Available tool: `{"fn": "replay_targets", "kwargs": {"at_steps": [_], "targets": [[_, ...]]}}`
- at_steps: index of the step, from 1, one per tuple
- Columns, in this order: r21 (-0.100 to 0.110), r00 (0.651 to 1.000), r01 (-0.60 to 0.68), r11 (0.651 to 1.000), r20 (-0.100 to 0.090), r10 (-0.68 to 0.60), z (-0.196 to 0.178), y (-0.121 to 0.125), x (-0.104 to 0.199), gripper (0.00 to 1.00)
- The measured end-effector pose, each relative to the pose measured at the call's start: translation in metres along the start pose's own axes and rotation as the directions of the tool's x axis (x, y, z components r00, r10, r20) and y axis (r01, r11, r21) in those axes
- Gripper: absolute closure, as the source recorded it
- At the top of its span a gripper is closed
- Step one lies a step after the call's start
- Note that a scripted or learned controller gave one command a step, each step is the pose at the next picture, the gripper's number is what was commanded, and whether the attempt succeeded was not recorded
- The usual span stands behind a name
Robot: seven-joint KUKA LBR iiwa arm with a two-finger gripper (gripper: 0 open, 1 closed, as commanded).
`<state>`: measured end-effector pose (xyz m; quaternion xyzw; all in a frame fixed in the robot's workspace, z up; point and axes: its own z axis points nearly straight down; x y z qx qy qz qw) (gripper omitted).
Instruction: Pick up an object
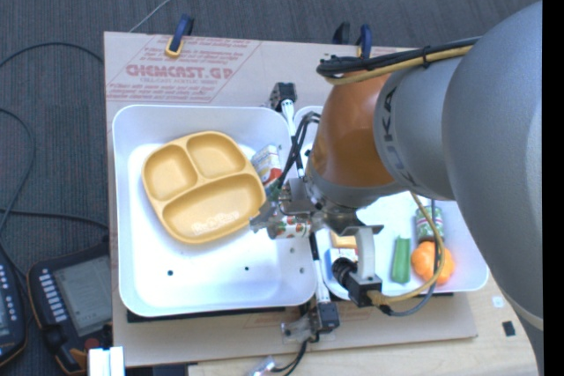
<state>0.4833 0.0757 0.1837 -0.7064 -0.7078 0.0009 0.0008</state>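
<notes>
Overhead, the grey arm (493,145) with its orange band (352,132) reaches in from the right and covers much of the right bin (467,277), hanging over the divide between the two white bins. Beneath everything lies a tan board (176,75) printed with red lettering, held by blue clamps (180,33) at its far edge. The left bin (132,189) is a shallow white tray, and it holds a yellow plate (204,185) with three compartments, two small ones at the far side and one long one nearer; the plate sits tilted toward the bin's far left part, with bare white floor below it. At the bin's right wall, just beside the plate's right edge, a small packet (267,161) with red and white markings rests near the wrist. The gripper (286,220) sits low over the right edge of the left bin, close to the plate's near right corner, and whether it is clenched or released cannot be told, since the wrist and cables crowd it. In the right bin, the visible near corner holds a green vegetable (402,260) lying lengthwise, and just right of it an orange fruit (432,262), with a small green-labelled object (430,224) touching the fruit's far side. On the dark carpet at lower left a control pendant (62,299) lies well apart from the bench.
</notes>
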Motion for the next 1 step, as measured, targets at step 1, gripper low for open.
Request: {"fn": "replay_targets", "kwargs": {"at_steps": [1], "targets": [[-0.001, 1.0, 0.0, 1.0, 0.0, 0.0, -0.0098, 0.001, -0.0002, 1.0]]}}
